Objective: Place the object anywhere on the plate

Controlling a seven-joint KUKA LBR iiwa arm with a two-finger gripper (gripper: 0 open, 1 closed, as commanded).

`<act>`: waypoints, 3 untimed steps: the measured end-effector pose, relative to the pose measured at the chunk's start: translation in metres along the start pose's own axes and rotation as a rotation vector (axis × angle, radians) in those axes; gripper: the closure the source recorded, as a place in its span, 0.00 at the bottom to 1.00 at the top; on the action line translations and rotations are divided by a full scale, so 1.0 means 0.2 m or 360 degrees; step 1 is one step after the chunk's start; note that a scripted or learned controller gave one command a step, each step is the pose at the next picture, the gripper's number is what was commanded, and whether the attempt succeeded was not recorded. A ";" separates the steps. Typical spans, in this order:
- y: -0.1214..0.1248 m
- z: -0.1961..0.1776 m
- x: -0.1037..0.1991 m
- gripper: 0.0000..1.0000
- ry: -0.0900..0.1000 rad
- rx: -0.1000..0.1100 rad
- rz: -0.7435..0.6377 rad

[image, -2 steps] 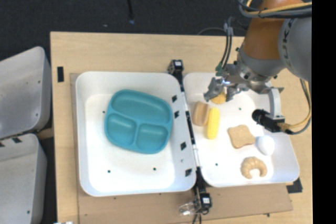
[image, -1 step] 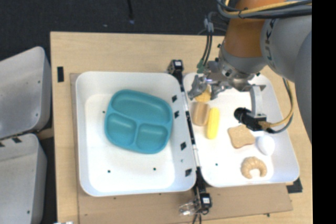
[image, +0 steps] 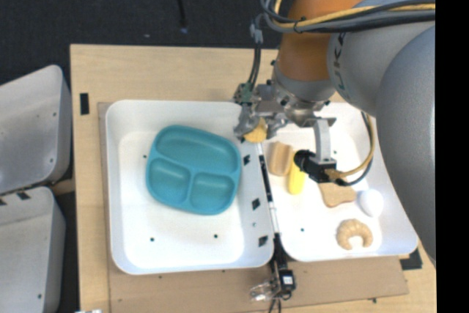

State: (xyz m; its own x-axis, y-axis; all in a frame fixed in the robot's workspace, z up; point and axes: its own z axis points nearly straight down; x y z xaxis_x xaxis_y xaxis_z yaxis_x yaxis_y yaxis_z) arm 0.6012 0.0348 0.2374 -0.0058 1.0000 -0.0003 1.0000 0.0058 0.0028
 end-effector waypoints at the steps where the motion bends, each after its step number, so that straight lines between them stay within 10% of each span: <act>1: 0.00 0.04 0.24 1.00 0.0001 0.0003 0.0000; 2: -0.09 0.02 0.49 1.00 0.0003 0.0006 -0.0003; 3: -0.08 0.02 0.48 0.00 0.0000 0.0006 0.0005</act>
